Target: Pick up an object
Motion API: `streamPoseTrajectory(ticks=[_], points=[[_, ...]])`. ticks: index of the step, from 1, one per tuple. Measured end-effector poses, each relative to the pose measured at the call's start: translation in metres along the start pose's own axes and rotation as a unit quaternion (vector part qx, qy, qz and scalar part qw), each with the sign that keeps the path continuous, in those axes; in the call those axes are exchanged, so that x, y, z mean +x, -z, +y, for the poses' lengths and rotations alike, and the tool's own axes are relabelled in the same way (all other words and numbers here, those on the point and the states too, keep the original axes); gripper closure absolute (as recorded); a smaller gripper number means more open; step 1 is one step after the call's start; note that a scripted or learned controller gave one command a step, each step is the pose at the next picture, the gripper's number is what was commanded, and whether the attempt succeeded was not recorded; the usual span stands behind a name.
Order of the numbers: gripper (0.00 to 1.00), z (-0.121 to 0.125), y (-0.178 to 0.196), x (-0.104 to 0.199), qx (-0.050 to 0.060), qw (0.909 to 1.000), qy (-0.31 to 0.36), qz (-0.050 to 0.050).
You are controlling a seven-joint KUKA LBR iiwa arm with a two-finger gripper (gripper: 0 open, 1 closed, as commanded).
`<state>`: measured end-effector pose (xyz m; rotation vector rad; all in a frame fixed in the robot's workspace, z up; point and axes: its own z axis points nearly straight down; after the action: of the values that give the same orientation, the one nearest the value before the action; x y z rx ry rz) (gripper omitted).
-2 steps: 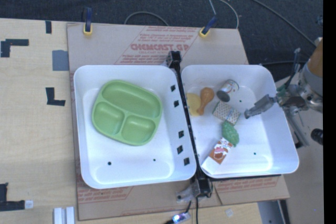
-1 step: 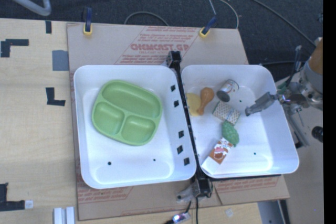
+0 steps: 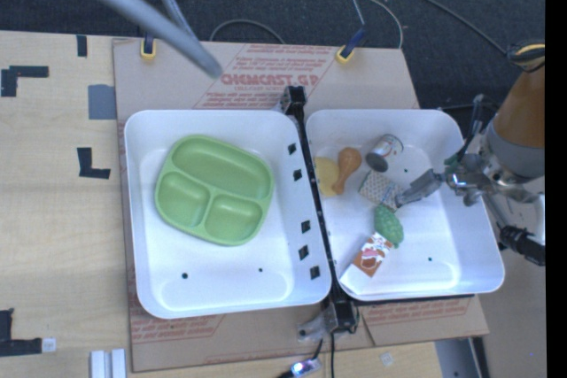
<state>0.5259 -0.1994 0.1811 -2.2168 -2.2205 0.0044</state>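
Objects (image 3: 379, 190) crowd right bin (image 3: 461, 279) — green plate (image 3: 214, 189) left.

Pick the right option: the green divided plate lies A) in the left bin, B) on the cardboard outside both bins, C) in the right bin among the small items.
A: the green divided plate lies flat inside the left bin, while the small items sit in the right bin.
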Motion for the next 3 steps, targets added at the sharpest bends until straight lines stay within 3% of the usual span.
streamPoseTrajectory(ticks=[2,3], points=[[0.00,-0.008,-0.099,-0.005,-0.002,1.0000,0.000,-0.001],[1.00,-0.007,-0.085,-0.006,-0.004,1.0000,0.000,-0.002]])
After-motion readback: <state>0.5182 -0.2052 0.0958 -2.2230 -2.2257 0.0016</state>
